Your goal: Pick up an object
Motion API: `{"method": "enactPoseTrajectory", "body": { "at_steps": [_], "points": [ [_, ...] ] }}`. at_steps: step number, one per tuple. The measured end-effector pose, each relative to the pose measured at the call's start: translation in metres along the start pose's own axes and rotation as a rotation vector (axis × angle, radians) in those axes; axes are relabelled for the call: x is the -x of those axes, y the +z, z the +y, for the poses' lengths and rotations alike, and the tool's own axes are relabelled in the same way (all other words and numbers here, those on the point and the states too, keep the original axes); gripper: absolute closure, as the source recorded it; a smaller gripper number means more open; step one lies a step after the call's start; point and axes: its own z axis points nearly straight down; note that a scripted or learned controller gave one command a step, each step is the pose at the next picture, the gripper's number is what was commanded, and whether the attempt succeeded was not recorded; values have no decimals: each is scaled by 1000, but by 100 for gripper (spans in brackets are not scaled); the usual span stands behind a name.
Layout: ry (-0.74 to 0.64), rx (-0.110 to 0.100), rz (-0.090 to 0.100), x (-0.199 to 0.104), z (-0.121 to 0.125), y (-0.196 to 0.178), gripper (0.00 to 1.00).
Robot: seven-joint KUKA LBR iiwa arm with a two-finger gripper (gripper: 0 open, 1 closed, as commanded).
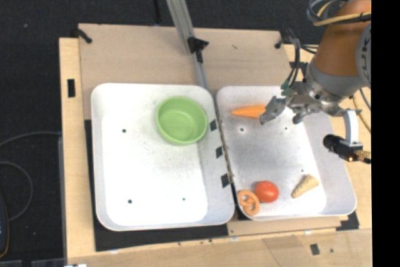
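Over right bin (325, 197), arm (340, 53) angled down.

Arm (340, 40) enters from right edge of frame, upper right area. Orange band sits high near right edge, grey wrist section below it. Loop of cable arcs over top of orange part. Wrist angles down and toward left. Gripper (284, 110) hangs at centre-right of frame, two dark fingers (270, 112) spread apart, nothing between them. Left finger tip points toward lower left. Small black fitting sticks out below wrist at right edge.
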Motion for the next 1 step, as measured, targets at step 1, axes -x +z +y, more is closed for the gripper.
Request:
{"method": "enactPoseTrajectory", "body": {
  "at_steps": [1],
  "points": [
    [1, 0, 0, 0, 0, 0, 0]
  ]
}}
